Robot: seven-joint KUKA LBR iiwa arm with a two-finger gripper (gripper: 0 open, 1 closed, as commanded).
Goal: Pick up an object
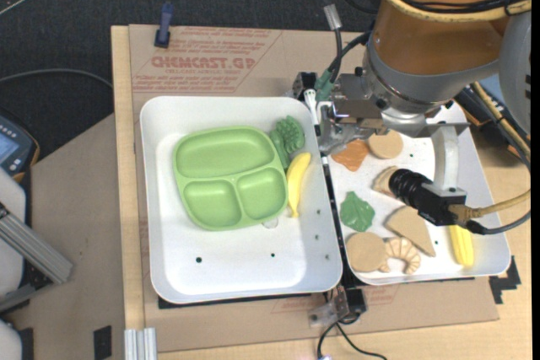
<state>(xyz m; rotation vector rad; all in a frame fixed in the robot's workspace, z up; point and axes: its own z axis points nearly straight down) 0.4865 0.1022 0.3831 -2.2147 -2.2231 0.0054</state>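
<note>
arm (447, 21) above right bin (489, 181), reaching toy food | gripper (359, 118) near orange piece (350, 154) | finger state: cannot tell

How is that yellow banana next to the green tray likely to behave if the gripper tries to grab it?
The banana looks like smooth moulded plastic, so probably stiff, light and somewhat slippery. Its curved, rounded body may rock or roll if nudged. It lies right against the green divided tray by the left bin's right wall, so fingers would likely have little room beside it.
</note>
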